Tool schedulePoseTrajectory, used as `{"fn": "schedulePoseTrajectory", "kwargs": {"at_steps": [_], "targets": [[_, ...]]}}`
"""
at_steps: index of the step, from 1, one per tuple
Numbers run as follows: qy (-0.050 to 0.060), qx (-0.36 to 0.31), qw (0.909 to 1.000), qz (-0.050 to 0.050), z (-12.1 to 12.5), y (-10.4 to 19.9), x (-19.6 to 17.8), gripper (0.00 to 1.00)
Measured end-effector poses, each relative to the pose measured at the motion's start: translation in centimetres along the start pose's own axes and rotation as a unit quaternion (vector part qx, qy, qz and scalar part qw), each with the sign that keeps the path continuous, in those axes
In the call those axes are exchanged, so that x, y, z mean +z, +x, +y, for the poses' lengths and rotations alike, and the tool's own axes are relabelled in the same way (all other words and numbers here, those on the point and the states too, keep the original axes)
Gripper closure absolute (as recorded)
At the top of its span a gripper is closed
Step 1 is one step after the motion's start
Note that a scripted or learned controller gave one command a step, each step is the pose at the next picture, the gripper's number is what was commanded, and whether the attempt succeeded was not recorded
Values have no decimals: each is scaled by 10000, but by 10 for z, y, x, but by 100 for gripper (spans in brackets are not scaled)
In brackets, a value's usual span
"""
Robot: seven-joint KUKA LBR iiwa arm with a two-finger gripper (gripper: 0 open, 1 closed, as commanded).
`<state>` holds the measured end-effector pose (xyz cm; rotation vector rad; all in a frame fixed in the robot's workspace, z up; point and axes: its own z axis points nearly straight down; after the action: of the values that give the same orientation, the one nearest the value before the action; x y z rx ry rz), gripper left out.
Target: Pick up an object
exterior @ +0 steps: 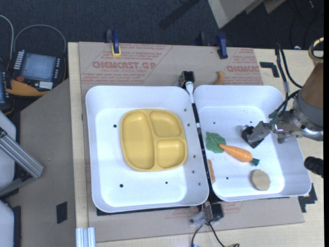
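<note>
While the gripper (253, 136) hovered in the right bin (226, 99), its jaw state unclear, the carrot (235, 152) lay just beside it, probably light, rigid, best pinched across its orange middle.

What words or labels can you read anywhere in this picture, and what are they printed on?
"CHEMCAST G P": red print on the brown board behind the left bin; the last letters are blurred, so that reading is unsure.
"CHEMCAST": red print, partly cut off, on the same board behind the right bin.
Finer red lines under both prints: too small to read.
Handheld pendant screen at far left: too blurred to read.
</note>
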<state>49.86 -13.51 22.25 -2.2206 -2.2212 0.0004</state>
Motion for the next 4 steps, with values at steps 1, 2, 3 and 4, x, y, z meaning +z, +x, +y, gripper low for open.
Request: {"fn": "schedulePoseTrajectory", "kwargs": {"at_steps": [1, 2, 3, 4], "targets": [[35, 1, 10000, 12, 4, 3, 62, 0], [24, 3, 10000, 10, 4, 9, 106, 0], [16, 7, 10000, 6, 3, 9, 140, 0], [-7, 6, 10000, -4, 4, 9, 128, 100]]}}
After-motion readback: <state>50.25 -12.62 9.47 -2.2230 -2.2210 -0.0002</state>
